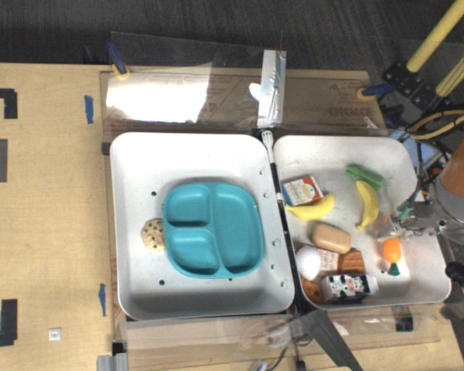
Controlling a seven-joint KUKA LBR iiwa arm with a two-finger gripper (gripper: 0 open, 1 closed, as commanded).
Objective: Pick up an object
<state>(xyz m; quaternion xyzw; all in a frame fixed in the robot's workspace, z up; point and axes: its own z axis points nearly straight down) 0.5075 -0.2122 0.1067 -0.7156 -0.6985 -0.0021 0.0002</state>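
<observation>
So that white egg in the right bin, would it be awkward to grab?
Probably. The egg looks smooth and rounded, so two fingers might slip off it, and a nudge could roll it. It sits tight among the bread roll and the bin edge, which may leave little room. It looks like toy food, so likely light.

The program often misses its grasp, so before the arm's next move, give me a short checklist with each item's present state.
1. Pincer over the right bin: ok, it sits at that bin's right side.
2. Pincer free of any load: cannot tell, the fingers are too blurred to read.
3. A target close by: ok, the toy carrot lies just below the pincer and a yellow banana just to its left.
4. Carrot free of neighbours: ok, it lies apart from the other items.
5. Left bin contents out of the way: ok, the teal divided plate and the cookie lie far from the arm.
</observation>
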